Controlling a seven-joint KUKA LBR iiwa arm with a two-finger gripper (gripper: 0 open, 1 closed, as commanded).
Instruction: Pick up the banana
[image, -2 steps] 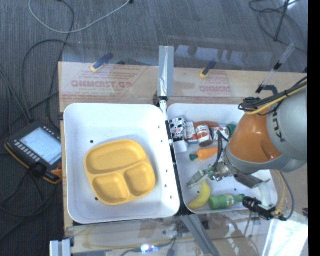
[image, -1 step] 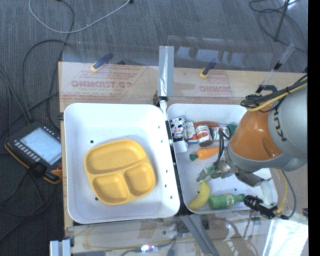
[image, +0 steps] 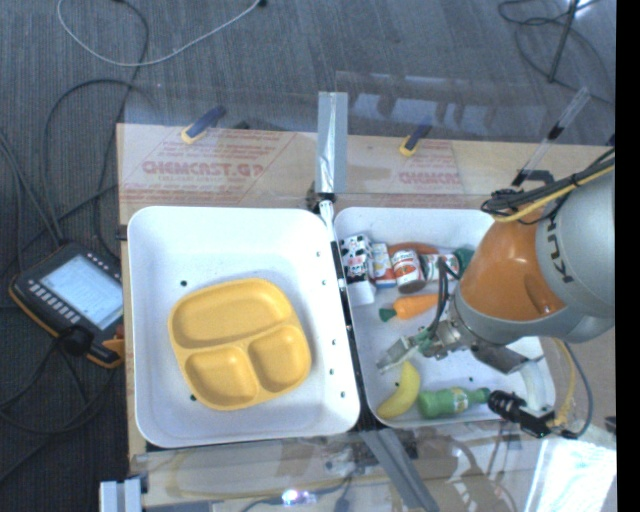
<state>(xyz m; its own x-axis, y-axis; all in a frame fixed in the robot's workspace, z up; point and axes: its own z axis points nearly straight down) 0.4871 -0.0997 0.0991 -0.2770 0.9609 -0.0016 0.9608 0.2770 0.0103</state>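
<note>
Left bin (image: 150, 300): we see it filling the centre-left of the frame, holding a yellow divided tray (image: 240, 343) — apart from the task's clutter.

Right bin (image: 540, 385): lower right, crowded with small items, so we judge the pick needs a clean approach.

Arm (image: 520, 280): reaches in from the right edge, over the right bin.

Banana (image: 399, 391): lies flat at the bin's lower left, just beside a green bottle (image: 452, 401).

Gripper (image: 408, 349): just above the banana, fingers slightly apart — holding nothing, as far as we can tell.
</note>
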